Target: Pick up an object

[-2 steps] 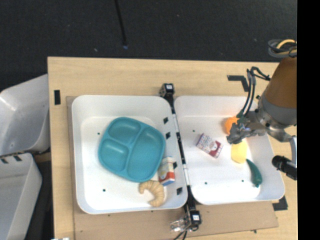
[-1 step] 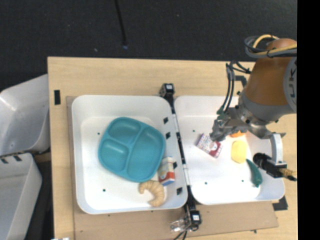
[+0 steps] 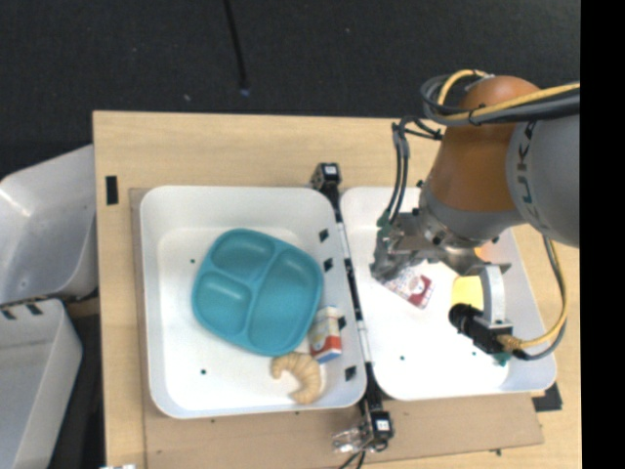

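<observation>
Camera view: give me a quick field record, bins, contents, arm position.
left bin: blue divided plate, croissant, small white tube or bottle leaning at the plate's edge
right bin: clear packet with red label, yellow object partly hidden by the arm
arm: over the right bin
gripper: low over the packet
grasp: cannot tell
</observation>
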Motion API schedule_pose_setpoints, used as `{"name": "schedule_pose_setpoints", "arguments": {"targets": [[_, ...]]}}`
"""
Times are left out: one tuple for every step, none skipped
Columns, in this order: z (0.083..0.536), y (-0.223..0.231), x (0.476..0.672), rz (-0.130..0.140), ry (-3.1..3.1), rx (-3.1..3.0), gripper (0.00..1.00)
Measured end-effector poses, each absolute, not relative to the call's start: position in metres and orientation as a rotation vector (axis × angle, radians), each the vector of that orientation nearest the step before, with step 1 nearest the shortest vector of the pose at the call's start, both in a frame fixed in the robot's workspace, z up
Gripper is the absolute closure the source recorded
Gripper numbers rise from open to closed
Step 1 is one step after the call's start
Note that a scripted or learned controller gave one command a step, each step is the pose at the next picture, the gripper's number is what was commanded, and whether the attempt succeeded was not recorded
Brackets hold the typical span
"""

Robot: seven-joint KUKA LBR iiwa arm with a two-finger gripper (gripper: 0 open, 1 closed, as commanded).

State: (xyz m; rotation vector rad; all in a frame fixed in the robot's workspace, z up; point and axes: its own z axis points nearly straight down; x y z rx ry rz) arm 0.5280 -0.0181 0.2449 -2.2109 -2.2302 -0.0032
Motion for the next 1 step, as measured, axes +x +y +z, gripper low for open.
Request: {"name": "schedule_pose_setpoints", "arguments": {"targets": [[0.2543, 0.0343, 0.529, -0.004, -2.231, -2.212, 1.0]]}}
